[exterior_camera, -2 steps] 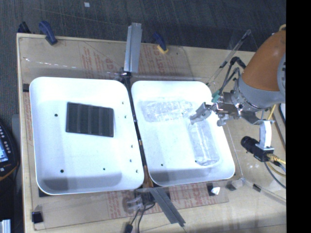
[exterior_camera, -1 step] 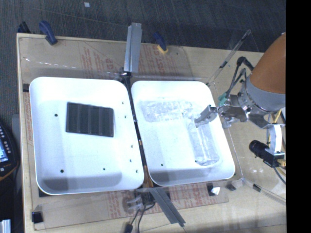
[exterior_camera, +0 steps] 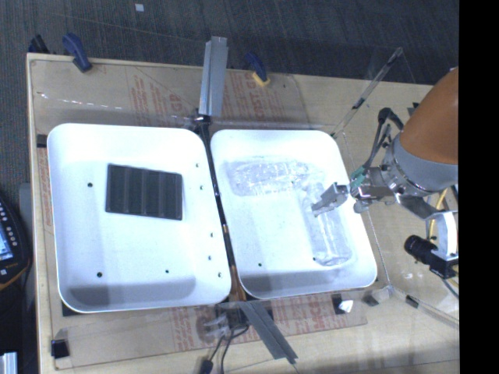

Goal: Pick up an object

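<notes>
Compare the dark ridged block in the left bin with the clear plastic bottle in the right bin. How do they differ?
The block is dark, opaque and rectangular; the bottle is see-through and rounded, hard to make out against the white. The block lies alone in the left bin; the bottle lies in the right bin beside a second clear item, with the gripper near. Both lie flat.

I count two white bins on the counter (exterior_camera: 47,92): the left bin (exterior_camera: 70,287) and the right bin (exterior_camera: 355,275). In the left one I see one dark ribbed rectangular pad (exterior_camera: 144,192). In the right one I make out two clear plastic bottles, one lying crosswise near the far wall (exterior_camera: 261,176) and one lying lengthwise by the right wall (exterior_camera: 331,236). Along the counter's far edge I count two blue clamps, one at the left corner (exterior_camera: 76,51) and one further right (exterior_camera: 256,67).
</notes>
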`<state>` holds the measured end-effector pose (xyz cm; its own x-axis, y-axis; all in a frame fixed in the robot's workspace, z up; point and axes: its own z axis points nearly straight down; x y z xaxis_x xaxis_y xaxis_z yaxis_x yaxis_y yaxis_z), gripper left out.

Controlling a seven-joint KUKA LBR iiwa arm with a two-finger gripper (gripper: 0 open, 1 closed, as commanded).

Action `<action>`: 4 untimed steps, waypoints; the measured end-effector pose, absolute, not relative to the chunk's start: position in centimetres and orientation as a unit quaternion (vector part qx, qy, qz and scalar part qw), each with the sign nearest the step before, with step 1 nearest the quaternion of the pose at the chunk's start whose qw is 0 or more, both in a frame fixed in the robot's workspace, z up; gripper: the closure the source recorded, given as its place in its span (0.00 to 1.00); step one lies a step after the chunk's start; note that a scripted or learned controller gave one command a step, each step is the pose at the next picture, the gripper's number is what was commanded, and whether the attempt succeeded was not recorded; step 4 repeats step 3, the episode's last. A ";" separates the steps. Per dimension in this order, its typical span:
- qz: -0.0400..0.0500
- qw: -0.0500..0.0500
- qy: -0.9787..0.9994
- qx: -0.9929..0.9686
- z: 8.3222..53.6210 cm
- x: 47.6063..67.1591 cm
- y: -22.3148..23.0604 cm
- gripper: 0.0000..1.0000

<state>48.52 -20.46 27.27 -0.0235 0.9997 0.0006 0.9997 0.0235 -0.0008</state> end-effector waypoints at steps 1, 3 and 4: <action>0.000 0.001 -0.758 -0.652 27.9 47.7 -18.1 0.00; 0.001 0.003 -0.772 -0.636 23.5 49.9 -20.9 0.00; 0.001 0.003 -0.772 -0.636 23.5 49.9 -20.9 0.00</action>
